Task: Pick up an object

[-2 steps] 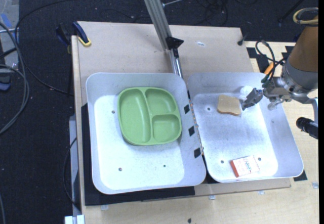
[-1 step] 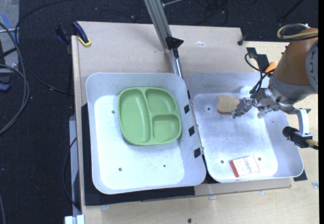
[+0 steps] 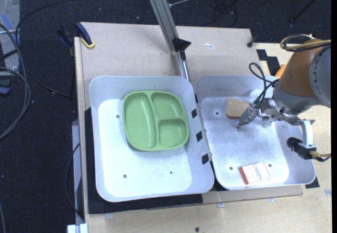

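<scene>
A wooden tabletop (image 3: 131,42) carries two shallow white bins side by side, seen from above at a slant. The left bin (image 3: 110,174) holds a green divided plate (image 3: 156,120) with three compartments, lying flat toward the bin's far side. The right bin (image 3: 231,158) holds two small things. A tan, rounded object (image 3: 235,108), perhaps a sponge or a bit of bread, lies in its far part. A small red and white box (image 3: 255,172) lies flat near the bin's near edge, its long axis running roughly left to right.

The grey arm with its orange band (image 3: 297,74) reaches in from the right. Its gripper (image 3: 246,118) hangs low over the right bin, pointing left. The jaws are too small and dark to tell how far apart they stand, and nothing can be seen between them.

The tan object lies just beside the jaws, to their left and slightly farther away. The box lies nearer the viewer, apart from them. The tan object looks the likelier thing to be picked up.
</scene>
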Tool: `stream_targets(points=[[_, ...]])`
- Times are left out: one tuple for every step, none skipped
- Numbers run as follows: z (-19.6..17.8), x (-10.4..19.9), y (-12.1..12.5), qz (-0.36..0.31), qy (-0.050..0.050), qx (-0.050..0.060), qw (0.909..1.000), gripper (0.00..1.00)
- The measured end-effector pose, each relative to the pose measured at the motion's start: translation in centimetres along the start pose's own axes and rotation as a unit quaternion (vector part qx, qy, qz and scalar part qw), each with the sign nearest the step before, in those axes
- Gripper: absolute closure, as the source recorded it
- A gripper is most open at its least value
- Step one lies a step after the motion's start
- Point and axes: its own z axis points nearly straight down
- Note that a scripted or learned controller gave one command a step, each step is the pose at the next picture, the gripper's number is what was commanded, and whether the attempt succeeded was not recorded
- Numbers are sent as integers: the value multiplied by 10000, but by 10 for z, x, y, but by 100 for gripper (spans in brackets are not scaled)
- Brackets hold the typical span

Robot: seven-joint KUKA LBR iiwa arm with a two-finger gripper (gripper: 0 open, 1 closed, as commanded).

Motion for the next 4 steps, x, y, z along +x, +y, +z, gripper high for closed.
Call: stream_targets(points=[[-12,0,1,0,-4,-17,10000,100],[-56,-2,-2,7,-3,-22,10000,100],[-104,-5,7,-8,-6,-30,10000,100],[-123,-5,8,-7,1,-14,10000,100]])
